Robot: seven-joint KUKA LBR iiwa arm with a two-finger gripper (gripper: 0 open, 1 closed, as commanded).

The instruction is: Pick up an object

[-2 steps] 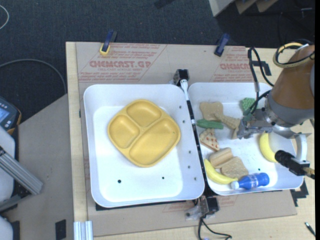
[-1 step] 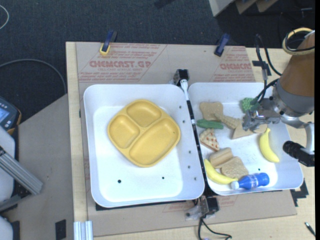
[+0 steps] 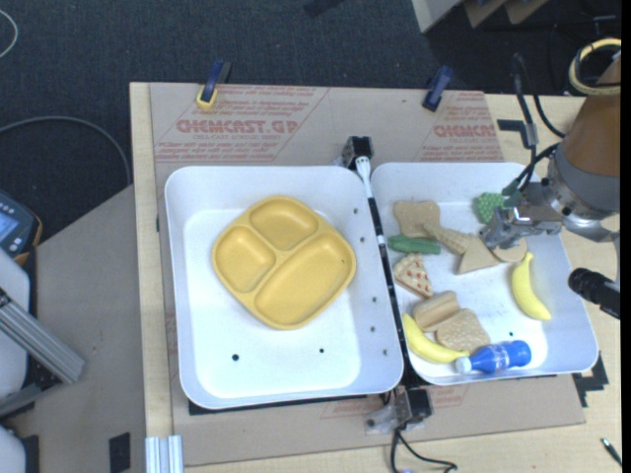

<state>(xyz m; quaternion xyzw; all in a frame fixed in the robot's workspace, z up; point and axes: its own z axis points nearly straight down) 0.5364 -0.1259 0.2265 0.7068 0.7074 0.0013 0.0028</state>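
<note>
My gripper [image 3: 505,230] is down in the right bin [image 3: 582,308], near its far right side. It sits just right of a green broccoli piece [image 3: 486,205] and over the edge of a tan toast slice [image 3: 480,256]. A small yellow banana [image 3: 529,289] lies just below it. Further left are a tan bread piece [image 3: 416,215], a green pea pod [image 3: 414,244] and a cracker [image 3: 455,238]. I see nothing lifted off the bin floor.
A yellow divided plate [image 3: 284,260] lies in the left bin [image 3: 197,363]. The right bin's front holds a waffle wedge [image 3: 414,278], a bread roll [image 3: 435,310], a round cracker [image 3: 463,331], a second banana [image 3: 426,345] and a blue bottle [image 3: 498,357].
</note>
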